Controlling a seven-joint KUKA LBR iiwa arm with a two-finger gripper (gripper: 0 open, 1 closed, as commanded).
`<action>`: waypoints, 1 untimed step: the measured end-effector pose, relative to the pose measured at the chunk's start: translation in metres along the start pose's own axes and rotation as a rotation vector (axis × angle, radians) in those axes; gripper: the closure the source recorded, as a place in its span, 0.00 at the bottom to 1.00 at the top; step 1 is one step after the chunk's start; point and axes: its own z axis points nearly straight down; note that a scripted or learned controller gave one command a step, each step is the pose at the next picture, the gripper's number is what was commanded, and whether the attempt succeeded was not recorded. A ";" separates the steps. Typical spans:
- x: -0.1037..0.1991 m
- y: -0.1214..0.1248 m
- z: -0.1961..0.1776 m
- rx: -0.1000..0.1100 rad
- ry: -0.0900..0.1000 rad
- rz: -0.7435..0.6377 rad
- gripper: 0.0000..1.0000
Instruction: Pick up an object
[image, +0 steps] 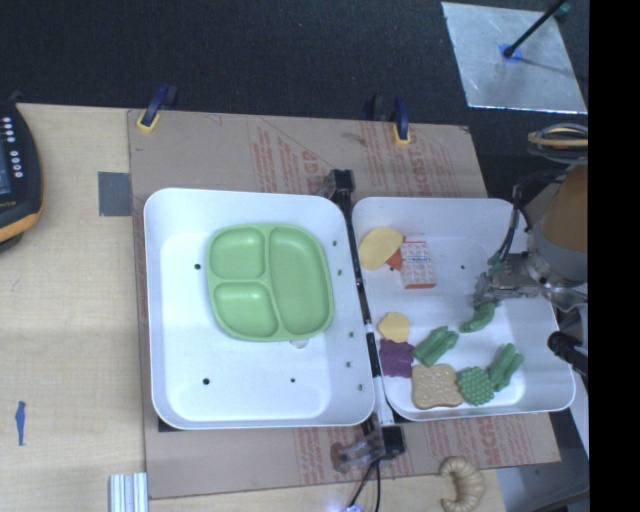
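Counter (70, 330): pale wood, brown cardboard sheet clamped on top.

Left bin (180, 400): one light green divided plate (270, 281), three compartments, upper centre.

Right bin (455, 225): yellow piece (380, 247) at upper left, touching a red-and-white packet (416, 264); smaller yellow piece (394, 326) just above a purple item (396, 357); toast slice (434, 386) beside a green bumpy piece (475, 384); three green pods (435, 345), (504, 363), (479, 318).

Claw (497, 290): low over the bin's right side, tips just above the uppermost pod; finger position unclear.

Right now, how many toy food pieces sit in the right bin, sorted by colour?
Yellow: 2
Green: 4
Purple: 1
Tan toast: 1
Red and white packet: 1
Total: 9
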 end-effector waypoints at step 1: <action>0.039 0.104 -0.086 -0.020 -0.003 -0.003 1.00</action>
